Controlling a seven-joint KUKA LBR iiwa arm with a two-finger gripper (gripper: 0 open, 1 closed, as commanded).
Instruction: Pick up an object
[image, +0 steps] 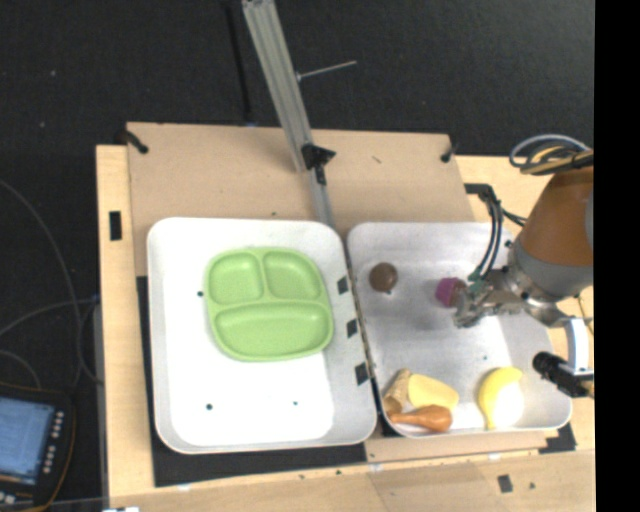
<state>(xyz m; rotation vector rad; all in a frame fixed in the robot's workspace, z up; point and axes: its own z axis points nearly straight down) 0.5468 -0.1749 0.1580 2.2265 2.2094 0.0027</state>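
The right bin (420, 330) holds a brown ball (383, 277) near its left wall, a small purple object (449, 291) toward the upper right, a yellow lemon-like piece (501, 394) at the lower right, and a pale yellow wedge (425, 390) with an orange carrot-like piece (424, 418) at the bottom edge. My gripper (472, 310) reaches in from the right and sits low over the bin floor, just right of and below the purple object. Whether it touches the purple object is unclear.
The left bin (180, 400) carries a green divided plate (268, 304). A metal pole (285, 90) rises behind the bins. Cables loop near the arm's orange band (560, 225) at the right.
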